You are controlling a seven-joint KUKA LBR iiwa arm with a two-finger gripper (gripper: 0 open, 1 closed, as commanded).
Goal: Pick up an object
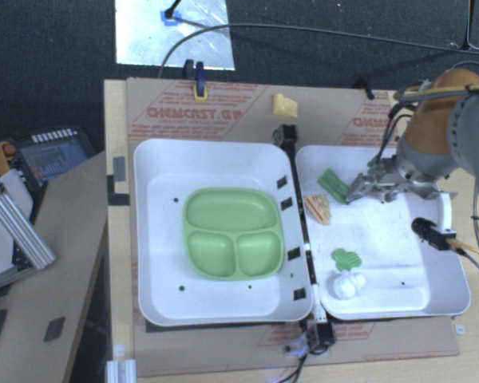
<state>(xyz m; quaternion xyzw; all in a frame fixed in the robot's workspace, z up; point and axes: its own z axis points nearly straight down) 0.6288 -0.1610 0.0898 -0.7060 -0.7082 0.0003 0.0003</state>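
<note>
Presently finds the gripper [356,190] low in the right bin [455,294], toward its far-left part, just beside a green block [332,183]. Cannot tell whether open or closed: too small and too dark at this slant to judge. Cannot tell either whether touching the block or a shade apart from it. Sees nothing raised off the bin floor and nothing plainly clamped, so records the pick as not yet made.

Notes the candidates, all in the right bin: green block lying flat near the far-left corner; tan wedge [318,208] by the dividing wall, just in front of the block; small green piece [346,258] nearer the front; white lump [345,286] touching or just beside that piece. Notes in the left bin [156,294] a green divided plate [231,232], lying flat, well apart from the gripper.

Judges the approach as done or nearly so, with the green block as likely target. Lists as outstanding: closing on the block, lifting it clear, confirming the hold. Flags risk of a sideways slip, given the block's flat lie close to the wall.
</note>
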